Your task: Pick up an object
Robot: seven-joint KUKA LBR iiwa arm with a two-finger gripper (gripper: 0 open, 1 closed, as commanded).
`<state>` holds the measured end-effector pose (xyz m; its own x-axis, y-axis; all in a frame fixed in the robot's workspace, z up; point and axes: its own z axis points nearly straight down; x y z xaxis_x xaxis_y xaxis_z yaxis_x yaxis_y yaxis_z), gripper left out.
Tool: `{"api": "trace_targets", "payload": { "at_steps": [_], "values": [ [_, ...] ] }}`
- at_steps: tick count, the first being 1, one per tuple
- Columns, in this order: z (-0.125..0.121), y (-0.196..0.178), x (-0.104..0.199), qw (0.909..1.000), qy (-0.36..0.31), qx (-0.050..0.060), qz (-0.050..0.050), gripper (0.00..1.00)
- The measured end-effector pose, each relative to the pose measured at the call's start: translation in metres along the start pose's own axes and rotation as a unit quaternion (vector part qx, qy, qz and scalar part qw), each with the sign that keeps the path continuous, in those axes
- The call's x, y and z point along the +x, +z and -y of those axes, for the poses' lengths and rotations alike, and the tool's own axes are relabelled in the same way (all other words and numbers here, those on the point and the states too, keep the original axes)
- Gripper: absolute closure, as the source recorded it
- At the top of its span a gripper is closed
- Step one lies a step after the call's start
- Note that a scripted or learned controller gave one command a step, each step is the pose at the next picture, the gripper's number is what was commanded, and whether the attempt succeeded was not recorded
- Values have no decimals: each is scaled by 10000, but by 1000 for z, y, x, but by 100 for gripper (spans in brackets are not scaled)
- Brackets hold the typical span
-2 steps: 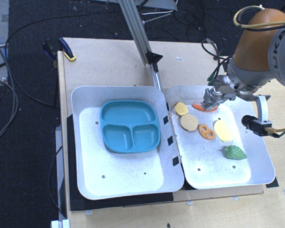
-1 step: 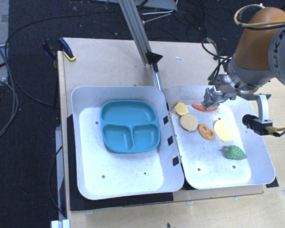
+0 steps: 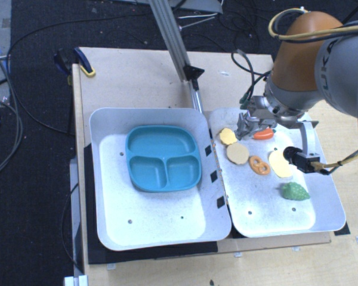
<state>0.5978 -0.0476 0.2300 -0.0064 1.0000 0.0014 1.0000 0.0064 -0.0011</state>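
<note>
Gripper: the two-finger gripper [image 3: 246,127] sits low over the far end of the right shallow white bin [image 3: 322,219]; whether it is clenched or released I cannot tell.
Nearest targets: a small orange carrot-like piece [image 3: 263,134] just beside it, a yellow rounded piece [image 3: 227,137] and a tan round cookie-like disc [image 3: 238,154] close below.
Other items: an orange pretzel-shaped piece [image 3: 259,164], a pale yellow flat slice [image 3: 280,164], a green leafy lump [image 3: 295,190].
Left bin: the left shallow white bin [image 3: 107,219] holds a blue three-compartment plastic plate [image 3: 164,158].
Risk: crowded pieces may be nudged aside; flat, low ones could slip from a closing grip.
</note>
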Motion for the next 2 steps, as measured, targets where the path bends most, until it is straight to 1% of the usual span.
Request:
{"api": "trace_targets", "payload": {
  "at_steps": [1,2],
  "values": [
    [-10,-5,51,10000,-6,-16,-2,100],
    [-18,-2,102,10000,-8,-13,-2,100]
  ]
}}
